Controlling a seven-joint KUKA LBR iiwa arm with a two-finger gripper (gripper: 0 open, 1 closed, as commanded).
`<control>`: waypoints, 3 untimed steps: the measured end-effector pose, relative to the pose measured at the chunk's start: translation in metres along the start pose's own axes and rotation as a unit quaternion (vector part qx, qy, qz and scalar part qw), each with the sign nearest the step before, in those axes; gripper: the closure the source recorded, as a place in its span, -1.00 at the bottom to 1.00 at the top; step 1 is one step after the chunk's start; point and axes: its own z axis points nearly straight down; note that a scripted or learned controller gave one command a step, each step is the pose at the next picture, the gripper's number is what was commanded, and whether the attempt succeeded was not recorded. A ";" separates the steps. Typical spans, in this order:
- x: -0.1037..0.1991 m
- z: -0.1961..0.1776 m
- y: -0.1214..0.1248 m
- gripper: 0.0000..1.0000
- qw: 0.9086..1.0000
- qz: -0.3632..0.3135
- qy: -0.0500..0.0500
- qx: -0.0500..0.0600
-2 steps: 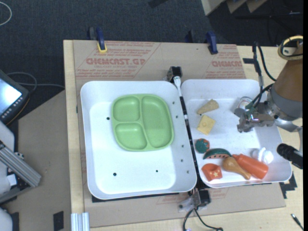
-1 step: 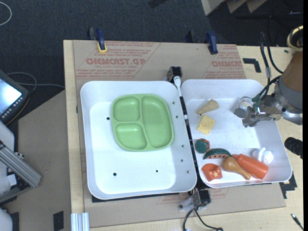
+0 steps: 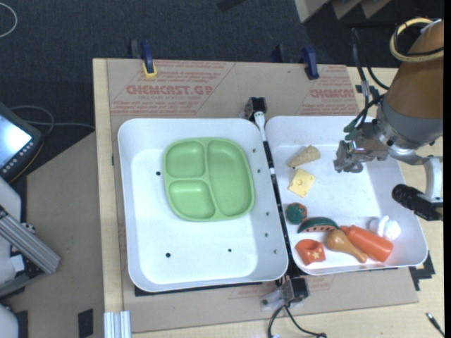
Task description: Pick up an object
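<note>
The right bin (image 3: 331, 129) holds several toy foods. A beige wedge (image 3: 304, 155) lies near its back left, with a yellow cheese slice (image 3: 301, 183) just in front of it. Along the front lie a small red-and-green ball (image 3: 296, 212), a watermelon slice (image 3: 317, 224), a red pepper piece (image 3: 310, 251), a brown drumstick (image 3: 341, 242), an orange carrot (image 3: 370, 242) and a white piece (image 3: 387, 227). My gripper (image 3: 350, 158) hangs over the bin's back right part, to the right of the beige wedge, with nothing seen between its fingers.
The left bin (image 3: 141, 210) carries a green divided plate (image 3: 208, 178). A black divider (image 3: 270, 182) runs between the bins. Blue clamps (image 3: 147, 55) (image 3: 309, 60) sit at the board's back edge. The arm's black bracket (image 3: 416, 199) overhangs the right bin's right rim.
</note>
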 end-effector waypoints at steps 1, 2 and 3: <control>0.018 0.003 0.010 1.00 1.000 0.001 0.000 0.001; 0.016 0.000 0.018 1.00 1.000 0.001 0.000 0.001; 0.018 0.020 0.012 1.00 1.000 0.002 0.001 0.004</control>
